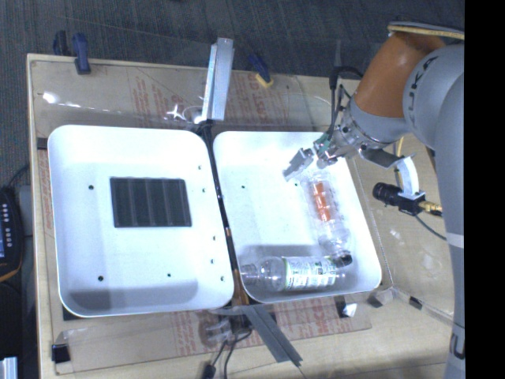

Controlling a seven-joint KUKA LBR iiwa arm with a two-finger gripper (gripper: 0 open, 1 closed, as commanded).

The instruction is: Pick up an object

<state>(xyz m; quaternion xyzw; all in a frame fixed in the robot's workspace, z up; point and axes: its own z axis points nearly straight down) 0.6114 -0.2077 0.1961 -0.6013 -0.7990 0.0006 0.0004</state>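
Note:
Two clear plastic bottles lie in the right bin (260,212). One with an orange label (323,204) lies lengthwise near the right wall, its dark cap toward the front. The other, with a green-and-white label (296,272), lies along the front wall. A dark grey ridged rectangular pad (150,202) lies flat in the left bin (79,251). My gripper (302,163) hangs over the back of the right bin, just above the far end of the orange-label bottle. Nothing is visibly held in it.
A metal bar (218,81) stands at the back between the bins. Blue clamps (79,50) grip the bench's back edge. The arm (410,77) comes in over the bench's right back corner. Bare bench lies right of the right bin.

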